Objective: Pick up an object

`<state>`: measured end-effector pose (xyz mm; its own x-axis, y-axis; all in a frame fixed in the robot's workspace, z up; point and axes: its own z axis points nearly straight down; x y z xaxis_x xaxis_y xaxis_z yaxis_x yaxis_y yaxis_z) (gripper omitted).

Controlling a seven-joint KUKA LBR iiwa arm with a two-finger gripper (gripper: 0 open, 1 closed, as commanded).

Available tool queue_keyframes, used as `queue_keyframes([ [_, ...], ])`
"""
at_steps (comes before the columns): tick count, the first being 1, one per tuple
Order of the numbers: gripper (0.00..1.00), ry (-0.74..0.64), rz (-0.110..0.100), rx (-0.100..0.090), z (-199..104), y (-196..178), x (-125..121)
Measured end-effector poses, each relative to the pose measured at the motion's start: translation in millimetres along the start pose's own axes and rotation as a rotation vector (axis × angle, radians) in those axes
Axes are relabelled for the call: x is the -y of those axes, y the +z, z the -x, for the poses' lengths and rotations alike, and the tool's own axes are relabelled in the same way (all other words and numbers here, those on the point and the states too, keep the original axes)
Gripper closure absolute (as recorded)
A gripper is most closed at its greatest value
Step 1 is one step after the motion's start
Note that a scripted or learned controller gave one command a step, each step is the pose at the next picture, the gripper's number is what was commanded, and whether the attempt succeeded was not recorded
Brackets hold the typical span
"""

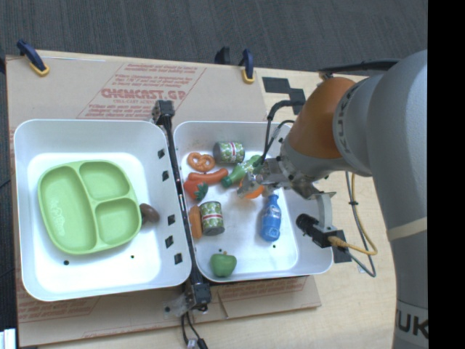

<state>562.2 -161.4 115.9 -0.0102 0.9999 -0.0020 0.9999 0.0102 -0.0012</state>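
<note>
The jaws (256, 174) sit low over the right bin (309, 264), whether wide or narrow I cannot tell; an orange piece (253, 192) lies just beneath, a blue bottle (270, 219) at five o'clock; I'd descend straight, avoiding neighbours; at eleven o'clock the cardboard (211, 86) reads "CHEMCAST GP"; smaller print illegible.

One camera sits above the counter (145, 86) and looks down at a slant, taking in both bins whole. It stands far enough back that dark floor shows beyond the counter's far edge. The arm (378, 137) comes in from the frame's right and looms large, near the lens. The end effector (258, 174) sits right of frame centre over the right bin (287, 260); the left bin (29, 267) lies well left of it.
</note>
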Motion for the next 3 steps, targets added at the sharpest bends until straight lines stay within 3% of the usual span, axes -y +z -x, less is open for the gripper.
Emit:
queue_keyframes([
  [1,1.00,0.004,0.002,-0.002,-54.7,-103.5,39.2],
  [3,1.00,-0.004,0.004,0.000,-54.8,-123.8,37.3],
])
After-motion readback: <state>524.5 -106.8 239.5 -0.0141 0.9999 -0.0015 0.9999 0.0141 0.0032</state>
